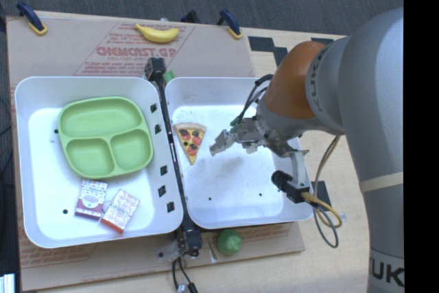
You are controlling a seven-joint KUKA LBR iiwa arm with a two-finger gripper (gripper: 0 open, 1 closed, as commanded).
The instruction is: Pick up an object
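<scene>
Two bins: left bin (27,168) and right bin (226,213) sit side by side on the tabletop.
Landmark: toy pizza slice (190,139), lying flat near the right bin's left wall.
Tool (221,143): just right of the slice, apart from it, nothing between its fingers; their spread I cannot tell.
Other items: green divided plate (105,135) and two small packets (106,205), left of the slice, across the divider.
Advice: centre over the slice, straddle its narrow width, descend to the floor, then close.
</scene>
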